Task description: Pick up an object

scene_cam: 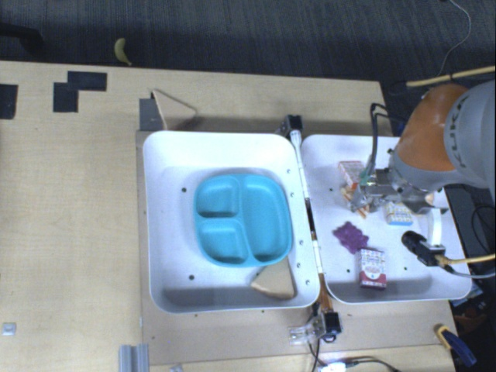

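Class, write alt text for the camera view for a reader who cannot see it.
A grey arm's gripper hovers low in the right bin, above a purple piece and a small carton. The left bin holds a blue divided tray.

I see the arm (457,142) reaching in from the right, its grey body bent downward with the orange band (426,130) just above the wrist. The gripper (363,200) points down and leftward, low over the right side. I cannot judge its grip.
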### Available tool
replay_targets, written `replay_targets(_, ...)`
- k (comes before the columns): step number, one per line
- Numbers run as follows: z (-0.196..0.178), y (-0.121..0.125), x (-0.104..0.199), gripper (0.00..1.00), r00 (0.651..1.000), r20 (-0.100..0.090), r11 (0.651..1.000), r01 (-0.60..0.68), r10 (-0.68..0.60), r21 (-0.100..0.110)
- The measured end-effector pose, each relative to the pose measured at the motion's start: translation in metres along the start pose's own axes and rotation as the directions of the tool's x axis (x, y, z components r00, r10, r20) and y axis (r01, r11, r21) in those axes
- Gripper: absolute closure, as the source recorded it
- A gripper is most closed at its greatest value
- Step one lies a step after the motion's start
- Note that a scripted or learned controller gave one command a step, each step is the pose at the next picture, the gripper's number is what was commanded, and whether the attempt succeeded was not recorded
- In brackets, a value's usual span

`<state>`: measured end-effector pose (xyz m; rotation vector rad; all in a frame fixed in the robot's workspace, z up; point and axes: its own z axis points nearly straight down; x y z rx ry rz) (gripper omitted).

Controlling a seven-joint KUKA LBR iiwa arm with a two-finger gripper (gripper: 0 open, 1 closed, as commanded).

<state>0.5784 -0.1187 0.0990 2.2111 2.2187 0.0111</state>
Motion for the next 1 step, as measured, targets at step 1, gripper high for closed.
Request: replay_targets(1, -0.0869, 0.0195, 0.0725, 1.00, 1.000, -0.003, 1.000, 0.003, -0.003, 0.006)
